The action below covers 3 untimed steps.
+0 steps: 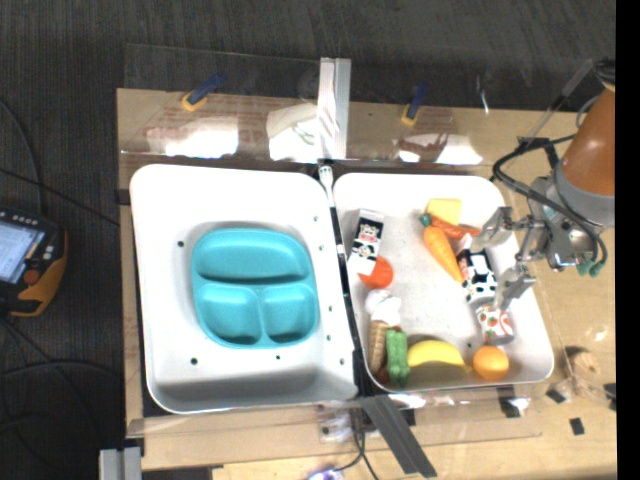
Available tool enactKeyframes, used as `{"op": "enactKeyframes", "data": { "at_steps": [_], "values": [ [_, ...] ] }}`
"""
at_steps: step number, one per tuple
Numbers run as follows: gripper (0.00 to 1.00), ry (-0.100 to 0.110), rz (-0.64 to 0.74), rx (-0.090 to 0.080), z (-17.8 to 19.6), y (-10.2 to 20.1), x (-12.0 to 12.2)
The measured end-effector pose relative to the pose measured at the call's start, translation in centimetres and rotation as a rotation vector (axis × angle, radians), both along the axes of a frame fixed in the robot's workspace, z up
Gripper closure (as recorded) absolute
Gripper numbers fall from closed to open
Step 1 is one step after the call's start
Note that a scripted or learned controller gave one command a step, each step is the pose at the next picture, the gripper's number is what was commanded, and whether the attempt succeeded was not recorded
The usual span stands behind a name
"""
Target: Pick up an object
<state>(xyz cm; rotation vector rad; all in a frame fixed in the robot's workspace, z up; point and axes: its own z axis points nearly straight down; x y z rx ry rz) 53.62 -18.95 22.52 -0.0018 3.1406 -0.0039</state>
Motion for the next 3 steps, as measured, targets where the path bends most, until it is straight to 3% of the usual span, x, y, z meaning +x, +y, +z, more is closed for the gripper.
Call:
{"op": "enactKeyframes", "data": {
  "at_steps": [1,2,3],
  "values": [
    [0.0,-0.001,-0.085,0.0,-13.1,1.8,3.5],
    [0.0,-0.014,-0.119,0.0,-13.5,4.5,9.0],
    [0.0,-0.014,-0.207,0.001,-13.4,6.9,4.6]
  ]
}}
